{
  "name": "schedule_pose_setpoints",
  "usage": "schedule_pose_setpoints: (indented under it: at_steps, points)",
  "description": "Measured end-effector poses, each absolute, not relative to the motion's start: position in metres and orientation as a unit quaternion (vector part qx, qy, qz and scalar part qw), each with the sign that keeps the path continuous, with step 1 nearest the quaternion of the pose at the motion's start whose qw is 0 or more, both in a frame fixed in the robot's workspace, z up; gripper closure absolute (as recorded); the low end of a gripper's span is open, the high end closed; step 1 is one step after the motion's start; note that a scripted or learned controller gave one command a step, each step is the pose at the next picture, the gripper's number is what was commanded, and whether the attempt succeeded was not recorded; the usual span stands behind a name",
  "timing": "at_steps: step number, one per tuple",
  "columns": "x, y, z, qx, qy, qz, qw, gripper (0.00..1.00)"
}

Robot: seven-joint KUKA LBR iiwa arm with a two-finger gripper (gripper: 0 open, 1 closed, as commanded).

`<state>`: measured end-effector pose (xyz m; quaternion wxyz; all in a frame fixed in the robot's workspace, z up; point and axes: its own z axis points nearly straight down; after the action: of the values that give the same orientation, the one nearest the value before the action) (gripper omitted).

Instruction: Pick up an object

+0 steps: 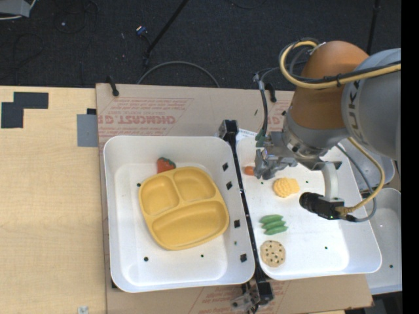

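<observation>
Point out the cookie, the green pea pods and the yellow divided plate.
cookie [272, 253]: camera view, centre of its top face.
green pea pods [273, 224]: camera view, middle of the pods.
yellow divided plate [184, 232]: camera view, floor of its largest compartment.

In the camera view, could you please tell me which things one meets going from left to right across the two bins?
Yellow divided plate → orange piece → gripper → yellow corn piece

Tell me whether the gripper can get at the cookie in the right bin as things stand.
Probably yes. The cookie lies flat and uncovered in the right bin, apart from the green pea pods; the gripper hangs over the same bin.
</observation>
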<state>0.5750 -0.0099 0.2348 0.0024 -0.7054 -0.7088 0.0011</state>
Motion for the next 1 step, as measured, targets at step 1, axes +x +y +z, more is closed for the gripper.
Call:
schedule_pose_setpoints:
  at_steps: [1]
  points:
    - [0.5806,0.0393,0.2394,-0.705,-0.709,0.0005,0.002,1.0]
